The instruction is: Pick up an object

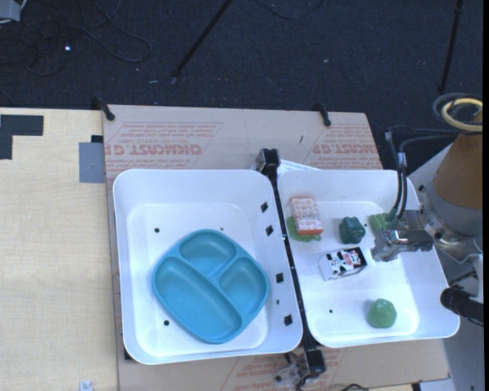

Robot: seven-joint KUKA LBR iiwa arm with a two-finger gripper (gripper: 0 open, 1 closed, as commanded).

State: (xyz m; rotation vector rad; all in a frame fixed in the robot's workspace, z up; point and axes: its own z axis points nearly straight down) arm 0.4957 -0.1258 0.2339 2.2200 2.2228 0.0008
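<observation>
The right bin [424, 300] holds several small objects. A red and white box [306, 215] lies at its far left, partly over something green. A dark teal block [352, 229] sits near the middle. A black and white patterned piece [343, 262] lies below it, and a green ball [382, 313] rests toward the front. My gripper [391, 241] hangs over the right side of this bin, just right of the teal block, beside a light green object [380, 221]. Nothing shows between its fingers.
The left bin [138, 202] holds a blue divided plate [210, 285]. A black divider [282, 251] runs between the two bins. Both bins rest on a cardboard sheet [187, 141]. The arm's grey and orange body [460, 177] stands at the right.
</observation>
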